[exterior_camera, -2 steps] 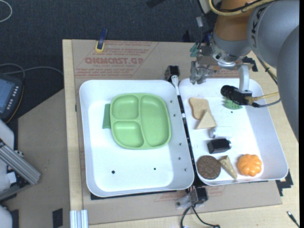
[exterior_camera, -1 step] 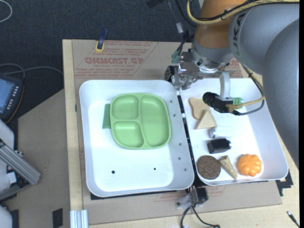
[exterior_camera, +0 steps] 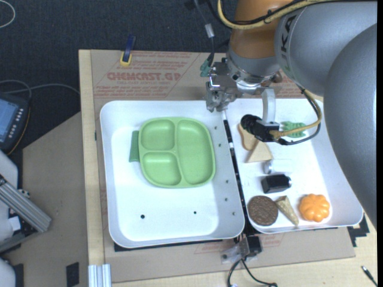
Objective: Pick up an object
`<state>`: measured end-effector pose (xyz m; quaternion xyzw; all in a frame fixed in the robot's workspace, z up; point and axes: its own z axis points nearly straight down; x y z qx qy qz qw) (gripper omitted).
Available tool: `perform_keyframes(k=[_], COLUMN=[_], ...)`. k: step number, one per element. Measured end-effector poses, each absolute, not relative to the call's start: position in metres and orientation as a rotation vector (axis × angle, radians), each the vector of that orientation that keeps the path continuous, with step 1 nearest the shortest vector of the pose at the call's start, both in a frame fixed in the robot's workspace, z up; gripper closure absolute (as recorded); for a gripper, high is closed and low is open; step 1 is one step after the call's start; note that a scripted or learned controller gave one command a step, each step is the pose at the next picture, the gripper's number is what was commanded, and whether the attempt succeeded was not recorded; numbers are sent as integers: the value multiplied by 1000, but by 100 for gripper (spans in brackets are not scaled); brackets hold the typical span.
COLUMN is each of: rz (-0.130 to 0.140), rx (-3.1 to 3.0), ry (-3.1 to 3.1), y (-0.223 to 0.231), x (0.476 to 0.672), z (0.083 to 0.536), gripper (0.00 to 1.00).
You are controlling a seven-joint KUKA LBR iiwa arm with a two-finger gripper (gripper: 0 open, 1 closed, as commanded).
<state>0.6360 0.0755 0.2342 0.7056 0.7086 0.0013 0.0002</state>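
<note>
My gripper hangs over the far end of the wall between the two bins, with nothing visibly held. In the right bin lie a tan wedge, a small black block, a brown round disc, a small tan wedge and an orange pumpkin. The tan wedge is the closest of these to the gripper, a short way nearer the camera and to its right. A green divided plate rests in the left bin.
The grey arm with its orange band covers the upper right and overhangs the far part of the right bin. Brown cardboard lies under both bins. A yellow-and-blue clip sits at the cardboard's far edge.
</note>
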Motion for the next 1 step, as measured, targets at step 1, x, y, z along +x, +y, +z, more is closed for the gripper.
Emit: perform_keyframes(k=[1], rz=[3], rx=[2219], ry=[2222], y=[76], x=[642], z=[235], gripper=[100])
